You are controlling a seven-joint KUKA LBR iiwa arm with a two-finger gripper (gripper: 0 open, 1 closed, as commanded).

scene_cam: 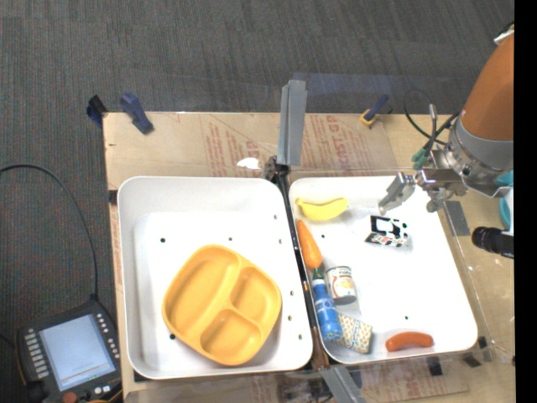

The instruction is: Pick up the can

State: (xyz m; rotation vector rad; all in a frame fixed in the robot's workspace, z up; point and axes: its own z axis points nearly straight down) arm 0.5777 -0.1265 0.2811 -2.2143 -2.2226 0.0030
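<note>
In the camera view, the gripper point(417, 193) hangs over the far right part of the right bin point(436, 259), its two fingers spread apart with nothing between them; one finger point(394, 194) slants down toward the left. The can point(340, 284) lies in the same bin, toward its left side and about midway along it, so it sits down and to the left of the gripper, nearer the camera, and well apart from it. It looks tipped on its side rather than upright, with its long axis running roughly left to right, though that is hard to be sure of. As a judgement, the coming move calls for a reach toward the near left, then a descent.

The can is hemmed in: one blue bottle point(325, 309) lies just beside it on the left, and one carrot point(310, 243) sits just beyond. Also in the right bin are one banana point(322, 209), one black-and-white toy point(388, 232), one small patterned packet point(357, 334) and one sausage point(409, 341). The left bin point(143, 242) holds one yellow divided plate point(221, 304). There are two bins, one can, one arm.
</note>
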